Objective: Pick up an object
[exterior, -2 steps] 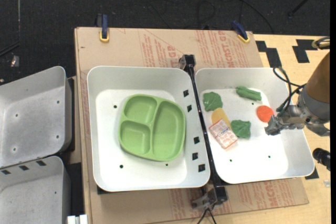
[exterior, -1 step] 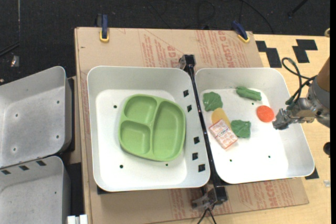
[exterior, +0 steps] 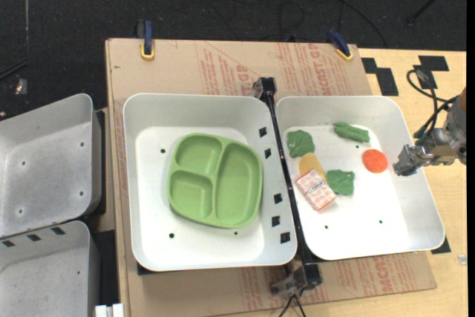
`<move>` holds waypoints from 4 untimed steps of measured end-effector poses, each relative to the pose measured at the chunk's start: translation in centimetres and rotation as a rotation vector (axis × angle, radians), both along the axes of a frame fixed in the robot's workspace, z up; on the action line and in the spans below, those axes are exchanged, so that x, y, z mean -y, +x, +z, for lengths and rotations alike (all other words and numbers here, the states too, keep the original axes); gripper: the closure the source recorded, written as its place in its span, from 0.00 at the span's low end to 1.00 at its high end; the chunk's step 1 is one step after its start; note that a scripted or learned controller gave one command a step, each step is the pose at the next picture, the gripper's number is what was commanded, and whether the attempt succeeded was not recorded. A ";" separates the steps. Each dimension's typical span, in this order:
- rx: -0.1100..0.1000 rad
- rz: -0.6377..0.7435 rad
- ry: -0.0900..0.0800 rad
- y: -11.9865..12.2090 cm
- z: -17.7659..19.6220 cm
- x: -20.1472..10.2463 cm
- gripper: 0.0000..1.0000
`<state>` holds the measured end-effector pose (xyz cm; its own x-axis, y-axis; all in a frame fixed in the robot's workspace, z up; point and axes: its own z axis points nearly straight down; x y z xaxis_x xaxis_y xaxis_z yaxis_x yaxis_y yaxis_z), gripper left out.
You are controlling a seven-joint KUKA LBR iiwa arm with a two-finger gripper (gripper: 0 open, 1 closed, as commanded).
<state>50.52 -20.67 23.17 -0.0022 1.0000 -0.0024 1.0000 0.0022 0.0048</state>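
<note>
**Hovering at the right bin's edge**

Sitting at three o'clock over the right bin's rim, the gripper carries nothing visible; whether its jaws are spread is unclear. Inside that bin lie an orange ball, three green pieces, a yellow piece and a pink-printed packet, its print unreadable. The left bin holds a green divided tray. Reversed red lettering marks the desk's cardboard.

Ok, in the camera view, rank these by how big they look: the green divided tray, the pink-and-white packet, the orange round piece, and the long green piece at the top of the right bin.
1. green divided tray, by far the largest.
2. pink-and-white packet.
3. long green piece, close to the packet, so that order is unsure.
4. orange round piece, the smallest.
</note>
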 end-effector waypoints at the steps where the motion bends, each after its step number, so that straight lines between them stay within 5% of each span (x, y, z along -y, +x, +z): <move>1: -0.002 0.006 0.003 2.3 0.8 -5.6 1.00; 4: -0.003 0.006 0.003 8.8 -0.3 -21.4 1.00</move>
<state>59.29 0.75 22.89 -0.0079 1.0000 0.0008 1.0000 0.0079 0.0021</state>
